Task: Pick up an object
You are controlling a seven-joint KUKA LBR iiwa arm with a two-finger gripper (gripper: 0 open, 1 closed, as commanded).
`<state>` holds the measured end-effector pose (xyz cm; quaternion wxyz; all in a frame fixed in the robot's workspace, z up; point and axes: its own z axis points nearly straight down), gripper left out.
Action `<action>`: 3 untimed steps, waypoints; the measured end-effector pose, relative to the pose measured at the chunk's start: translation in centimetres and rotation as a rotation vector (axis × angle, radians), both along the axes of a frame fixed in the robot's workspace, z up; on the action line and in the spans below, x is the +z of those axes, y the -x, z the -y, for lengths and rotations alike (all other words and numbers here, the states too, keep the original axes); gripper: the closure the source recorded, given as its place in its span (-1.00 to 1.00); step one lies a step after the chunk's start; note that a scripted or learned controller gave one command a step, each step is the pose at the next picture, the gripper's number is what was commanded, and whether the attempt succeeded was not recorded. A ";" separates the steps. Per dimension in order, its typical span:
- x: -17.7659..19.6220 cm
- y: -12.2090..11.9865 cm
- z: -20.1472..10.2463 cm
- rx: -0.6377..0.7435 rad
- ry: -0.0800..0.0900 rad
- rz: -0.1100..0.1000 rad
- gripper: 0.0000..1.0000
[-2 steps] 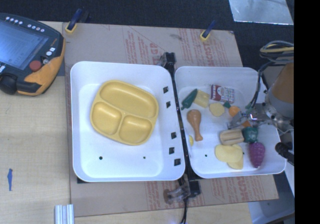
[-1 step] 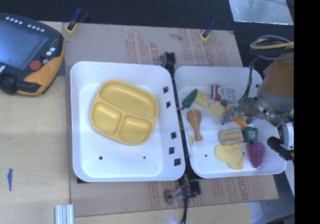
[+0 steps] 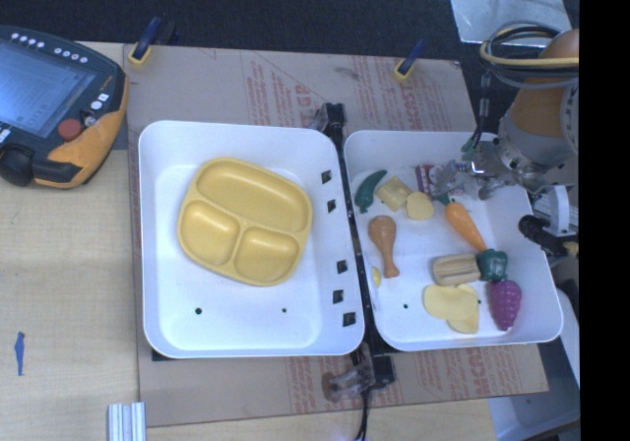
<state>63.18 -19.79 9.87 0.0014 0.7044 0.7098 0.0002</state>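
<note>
Cardboard sheeting is covering the bench [image 3: 246, 94] we are working over, with dark floor lying beyond its far edge and a teach pendant [image 3: 54, 104] sitting at its left end. We are seeing two white bins side by side: the left bin [image 3: 162, 321] is carrying a yellow divided tray [image 3: 244, 220], and the right bin [image 3: 536, 326] is holding the toy food we are choosing from. Our arm [image 3: 536, 109] is reaching over the right bin's far right corner, and the gripper [image 3: 471, 173] is hanging just above the bin floor near the far wall; we cannot tell from here how its tips are standing, and nothing is visibly lifted, so we are judging the pick as not yet made. Closest to it are lying a carrot [image 3: 463, 224], just nearer us, and two pale yellow pieces [image 3: 404, 198] toward the bin's middle. Further off are resting a drumstick [image 3: 384, 242], a green pepper [image 3: 368, 188], a bread roll [image 3: 455, 270], a flat yellow piece [image 3: 451, 305] and purple grapes [image 3: 504, 301] by the near right corner. Crowding is looking like the main hindrance.
</note>
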 end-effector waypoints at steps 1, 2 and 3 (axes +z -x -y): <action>-0.7 -2.3 -3.0 -0.004 0.000 -0.012 -1.00; -0.7 5.0 -6.5 -0.005 -0.003 -0.011 -1.00; -0.6 7.1 -9.6 -0.004 0.004 -0.004 -1.00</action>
